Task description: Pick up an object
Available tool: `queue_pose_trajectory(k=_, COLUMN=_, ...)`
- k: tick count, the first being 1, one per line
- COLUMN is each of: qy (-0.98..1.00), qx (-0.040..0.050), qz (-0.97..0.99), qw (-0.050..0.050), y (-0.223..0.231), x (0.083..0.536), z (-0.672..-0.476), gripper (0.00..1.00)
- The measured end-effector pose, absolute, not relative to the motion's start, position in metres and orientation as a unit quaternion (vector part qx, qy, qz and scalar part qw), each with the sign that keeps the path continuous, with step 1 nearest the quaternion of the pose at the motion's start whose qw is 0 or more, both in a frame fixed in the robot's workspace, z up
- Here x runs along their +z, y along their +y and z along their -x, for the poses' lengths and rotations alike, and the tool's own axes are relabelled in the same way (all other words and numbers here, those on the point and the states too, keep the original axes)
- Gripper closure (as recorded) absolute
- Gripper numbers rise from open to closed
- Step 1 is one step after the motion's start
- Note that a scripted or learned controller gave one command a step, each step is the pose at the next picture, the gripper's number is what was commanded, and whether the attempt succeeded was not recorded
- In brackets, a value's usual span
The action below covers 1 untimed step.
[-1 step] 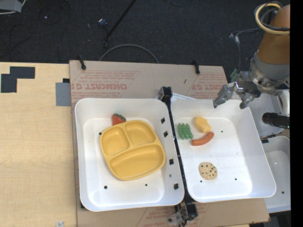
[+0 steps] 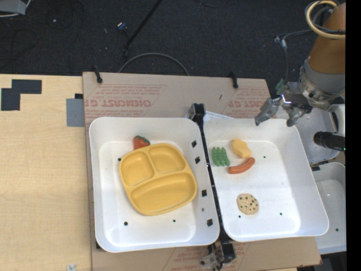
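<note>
Over in the left white bin (image 2: pixel 107 151) sits a yellow plastic divided plate (image 2: pixel 158 178), filling the middle, with a small orange-and-green toy carrot (image 2: pixel 140 141) tucked at its far-left rim. Across the divider, in the right white bin (image 2: pixel 293 208): a cluster of green pea pods (image 2: pixel 220 156) near the left wall, a yellow chunk of toy food (image 2: pixel 241 148) just beside a reddish sausage (image 2: pixel 241 166), and a speckled round cookie (image 2: pixel 247 204) nearer the front edge. Above the bin's far-right corner hangs the two-finger gripper (image 2: pixel 278 116), fingers spread apart, nothing between them.
</note>
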<state>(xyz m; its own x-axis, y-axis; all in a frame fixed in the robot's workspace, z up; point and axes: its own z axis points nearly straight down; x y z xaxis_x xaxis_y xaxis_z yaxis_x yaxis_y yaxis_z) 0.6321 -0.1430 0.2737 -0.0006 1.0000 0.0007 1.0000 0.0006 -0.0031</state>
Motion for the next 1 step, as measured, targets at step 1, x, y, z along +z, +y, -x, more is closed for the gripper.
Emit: queue_pose_trajectory(k=1, qy=-0.707, qx=0.0027, qz=0.707, qw=0.004, y=-0.1463, x=0.2108, z=-0.6266, gripper=0.00)
